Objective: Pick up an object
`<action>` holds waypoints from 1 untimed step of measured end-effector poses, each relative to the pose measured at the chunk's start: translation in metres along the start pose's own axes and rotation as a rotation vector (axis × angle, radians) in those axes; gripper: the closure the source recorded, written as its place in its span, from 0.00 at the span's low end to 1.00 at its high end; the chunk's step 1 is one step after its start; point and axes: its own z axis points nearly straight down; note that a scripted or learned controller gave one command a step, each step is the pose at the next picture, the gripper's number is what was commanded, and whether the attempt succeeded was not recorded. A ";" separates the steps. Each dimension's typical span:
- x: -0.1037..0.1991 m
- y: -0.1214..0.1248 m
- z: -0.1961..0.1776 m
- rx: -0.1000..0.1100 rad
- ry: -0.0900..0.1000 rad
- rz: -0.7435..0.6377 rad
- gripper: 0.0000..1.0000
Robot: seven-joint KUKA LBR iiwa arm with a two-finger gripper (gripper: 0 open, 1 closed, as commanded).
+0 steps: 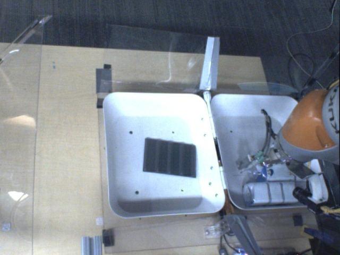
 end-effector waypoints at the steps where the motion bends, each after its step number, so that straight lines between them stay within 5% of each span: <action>1: 0.003 0.006 -0.012 -0.011 0.001 -0.007 1.00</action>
